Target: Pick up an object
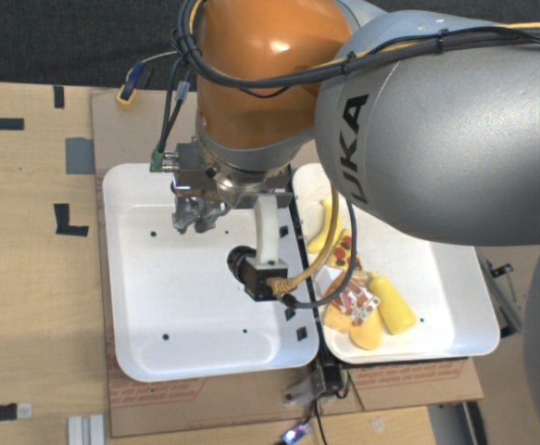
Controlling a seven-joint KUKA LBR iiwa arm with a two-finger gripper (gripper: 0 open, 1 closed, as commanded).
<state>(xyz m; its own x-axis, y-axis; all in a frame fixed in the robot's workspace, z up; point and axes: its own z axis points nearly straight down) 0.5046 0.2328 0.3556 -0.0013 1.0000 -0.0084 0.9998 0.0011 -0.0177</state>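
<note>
Looming closest, the big grey arm with its glossy orange band reaches in. The stubby yellow plastic cylinder lies slantwise in the shallow white right-side bin, beside a heap of yellow and orange toy pieces. The gripper hangs over the neighbouring white left-side bin, so the cylinder sits well apart, toward the view's lower right, across both rims. Claw open or closed? I cannot tell.

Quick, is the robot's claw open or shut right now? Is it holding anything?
Dark metal gripper: cannot be told whether it is open or closed, or whether it holds anything; it hangs over the shallow white left bin.
</note>
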